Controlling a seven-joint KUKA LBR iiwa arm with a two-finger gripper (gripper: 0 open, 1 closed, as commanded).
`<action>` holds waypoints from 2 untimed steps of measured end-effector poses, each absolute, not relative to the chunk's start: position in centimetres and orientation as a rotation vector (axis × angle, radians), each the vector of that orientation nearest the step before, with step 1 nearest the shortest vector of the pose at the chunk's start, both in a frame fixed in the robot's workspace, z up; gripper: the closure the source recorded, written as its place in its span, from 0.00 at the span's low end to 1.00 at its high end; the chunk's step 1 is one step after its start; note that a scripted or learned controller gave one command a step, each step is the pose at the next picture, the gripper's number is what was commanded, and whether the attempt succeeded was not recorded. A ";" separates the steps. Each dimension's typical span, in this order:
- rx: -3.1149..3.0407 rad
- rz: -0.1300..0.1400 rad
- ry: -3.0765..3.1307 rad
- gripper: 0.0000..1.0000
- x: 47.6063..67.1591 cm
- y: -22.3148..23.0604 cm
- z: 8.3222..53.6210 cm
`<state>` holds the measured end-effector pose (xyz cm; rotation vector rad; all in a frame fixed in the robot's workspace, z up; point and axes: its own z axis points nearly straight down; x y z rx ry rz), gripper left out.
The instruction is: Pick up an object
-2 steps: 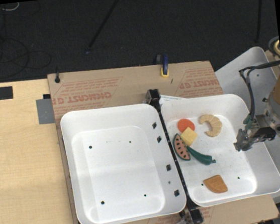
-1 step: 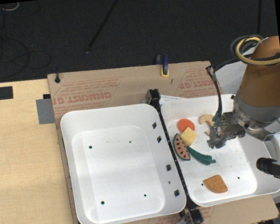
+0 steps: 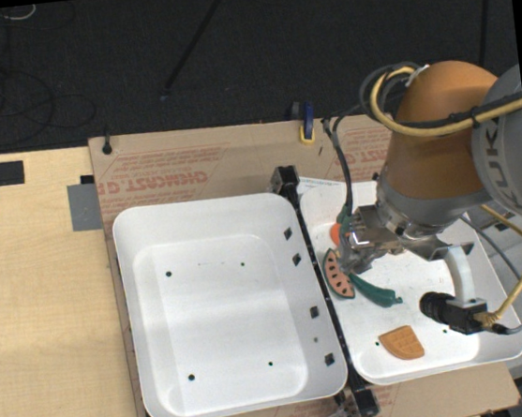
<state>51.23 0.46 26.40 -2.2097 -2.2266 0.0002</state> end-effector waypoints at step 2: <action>-2.223 0.008 -2.215 1.00 48.7 2.6 32.5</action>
